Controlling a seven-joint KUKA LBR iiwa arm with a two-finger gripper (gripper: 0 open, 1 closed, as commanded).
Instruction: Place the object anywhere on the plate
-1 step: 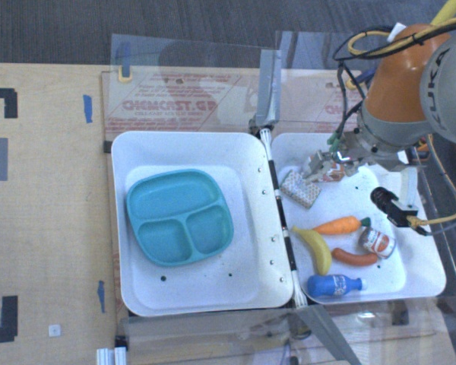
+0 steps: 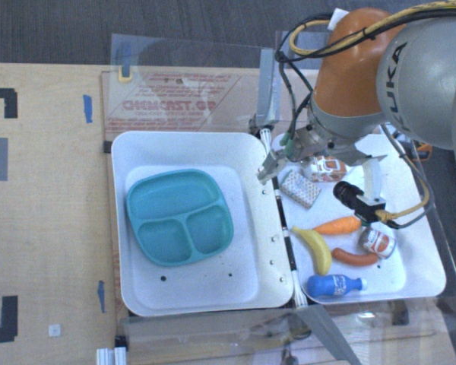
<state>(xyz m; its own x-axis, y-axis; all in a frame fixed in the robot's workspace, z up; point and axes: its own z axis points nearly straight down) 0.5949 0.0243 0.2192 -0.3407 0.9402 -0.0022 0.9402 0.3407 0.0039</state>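
Note:
A teal plate [image 2: 180,216] with three compartments lies in the left bin [image 2: 137,154], with nothing on it. My gripper [image 2: 276,163] hangs over the divide between the two bins, at the upper left corner of the right bin [image 2: 422,276]. Just to its right lie a grey chequered packet [image 2: 300,188] and a red and white item [image 2: 327,169], partly under the wrist. Nothing shows between the gripper's tips.
Lower in the right bin lie a carrot [image 2: 338,225], a banana [image 2: 317,250], a sausage [image 2: 355,258], a small can [image 2: 377,242] and a blue bottle [image 2: 334,285]. A clear panel [image 2: 182,90] stands behind the left bin.

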